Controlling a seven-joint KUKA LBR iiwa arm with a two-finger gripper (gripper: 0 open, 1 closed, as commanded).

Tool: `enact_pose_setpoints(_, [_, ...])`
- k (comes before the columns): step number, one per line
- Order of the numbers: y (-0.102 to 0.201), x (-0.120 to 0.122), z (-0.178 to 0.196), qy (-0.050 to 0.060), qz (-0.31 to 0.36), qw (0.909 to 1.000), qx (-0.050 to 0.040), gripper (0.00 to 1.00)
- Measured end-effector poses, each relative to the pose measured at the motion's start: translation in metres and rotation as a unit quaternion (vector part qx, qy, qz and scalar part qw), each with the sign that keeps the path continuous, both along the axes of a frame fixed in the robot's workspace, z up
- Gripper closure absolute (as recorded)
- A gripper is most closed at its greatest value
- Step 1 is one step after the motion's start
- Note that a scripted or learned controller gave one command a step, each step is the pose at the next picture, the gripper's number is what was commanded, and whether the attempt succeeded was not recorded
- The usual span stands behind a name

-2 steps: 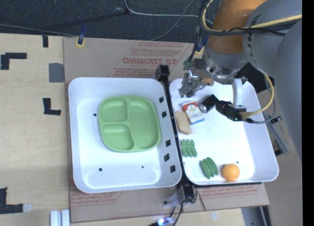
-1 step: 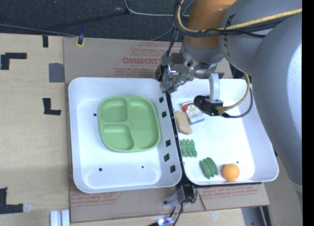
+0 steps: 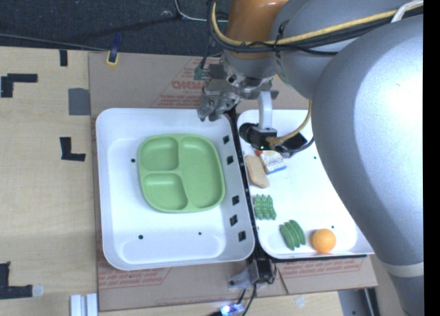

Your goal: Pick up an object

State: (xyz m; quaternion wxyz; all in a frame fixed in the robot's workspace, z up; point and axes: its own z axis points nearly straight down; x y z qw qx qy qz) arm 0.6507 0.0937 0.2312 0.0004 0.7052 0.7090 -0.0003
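My gripper (image 3: 217,104) hangs over the far rim where the two bins meet, under the orange wrist band (image 3: 265,2). Nothing shows in it. In the left bin (image 3: 113,170) lies a green divided plate (image 3: 181,172). The right bin (image 3: 323,191) holds a tan bread-like piece (image 3: 256,171), a small blue and white box (image 3: 274,163), a green ridged piece (image 3: 264,207), a green pod (image 3: 292,234) and an orange ball (image 3: 323,240). These lie below and to the right of the gripper, apart from it.
The big grey arm body (image 3: 385,136) covers the right side of the right bin. A black cable loop (image 3: 256,136) hangs over that bin's far left corner. Cardboard (image 3: 144,81) lies under both bins, on a wooden bench (image 3: 41,191).
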Motion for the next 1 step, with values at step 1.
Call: enact_pose_setpoints(1, [-0.0023,-0.0010,0.0008,0.001,-0.001,1.0000,0.0000,0.00])
